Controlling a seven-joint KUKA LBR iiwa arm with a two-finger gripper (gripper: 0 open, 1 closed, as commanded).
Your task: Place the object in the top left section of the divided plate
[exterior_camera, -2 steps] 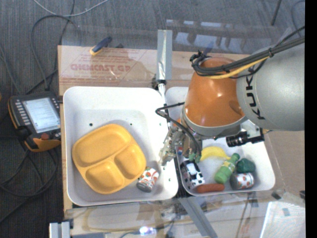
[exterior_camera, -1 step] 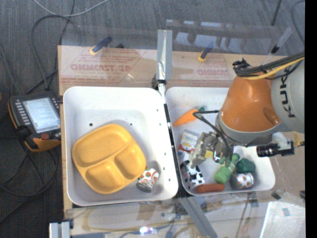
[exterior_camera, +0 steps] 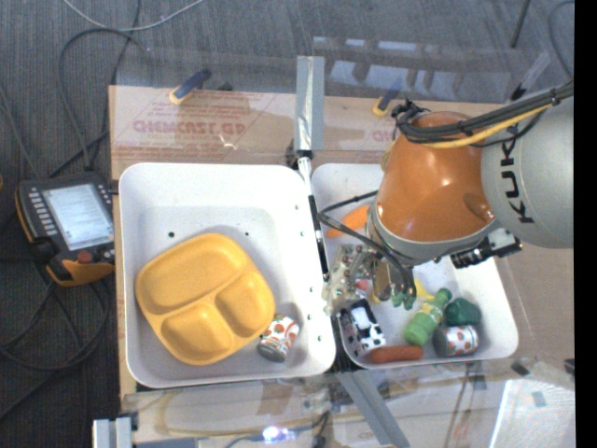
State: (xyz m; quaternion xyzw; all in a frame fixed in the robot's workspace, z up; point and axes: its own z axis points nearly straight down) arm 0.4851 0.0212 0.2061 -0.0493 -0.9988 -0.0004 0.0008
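- Arm [exterior_camera: 448, 189] reaches in from the right, its orange wrist band over the right bin [exterior_camera: 504, 329].
- Gripper [exterior_camera: 359, 273] hangs low at the left side of the right bin, just beside the wall the two bins share. Clutter and glare hide the tips; cannot tell whether it is apart, together, or clamped on anything.
- Right bin contents near the gripper: a small black-and-white toy [exterior_camera: 359, 325], a red sausage-shaped piece [exterior_camera: 396, 353], a green bottle [exterior_camera: 429, 317], a metal can [exterior_camera: 455, 341], and an orange item [exterior_camera: 354, 217] partly hidden under the arm.
- Which of these is the task's object cannot be fixed from this view; judged to be one of the items directly below the gripper, in the right bin.
- Yellow divided plate [exterior_camera: 201, 297] lies in the left bin [exterior_camera: 187, 189], turned at a slant. All three sections bare.
- A small printed can [exterior_camera: 278, 337] lies on the left bin floor, touching or just beside the plate's lower right rim, not inside any section.
- Progress, as a judgement: early stage. Nothing is placed. A secure pick, the carry across the bin wall and the release into the top left section all remain.
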